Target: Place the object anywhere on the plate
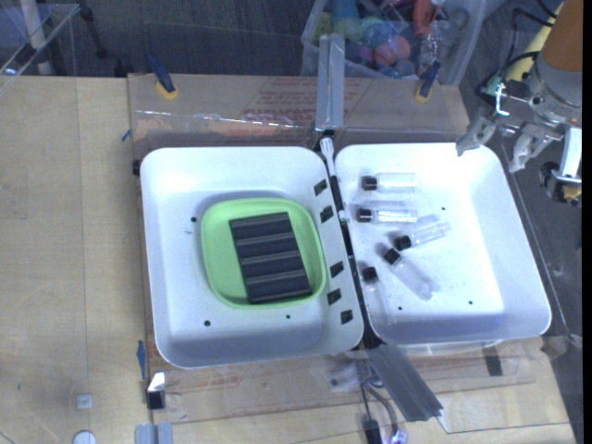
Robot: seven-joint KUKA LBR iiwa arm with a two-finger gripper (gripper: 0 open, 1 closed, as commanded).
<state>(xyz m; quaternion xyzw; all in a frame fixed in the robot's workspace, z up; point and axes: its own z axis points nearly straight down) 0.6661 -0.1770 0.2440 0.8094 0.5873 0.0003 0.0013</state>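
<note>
Bins: two shallow white bins sat side by side mid-frame, the left bin (166, 248) and the right bin (518, 285) touching along a centre seam.
Bench: pale wood (55, 248) filled the left of the frame.
Clear tub: a container of colourful toys (388, 17) stood at the top, right of centre.
Blue clamps: one (165, 85) upper left, another (426, 83) upper right, behind the bins.
Metal bar: a grey strip (326, 91) ran up from the seam.

Two bins side by side on the worktop (55, 248). Left bin (166, 183): plate (215, 239) at centre, ridged block (270, 257) on it. Right bin (481, 276): four capped vials (388, 182) scattered in its left half. Pincer (495, 146) over the right bin's far right corner.
</note>
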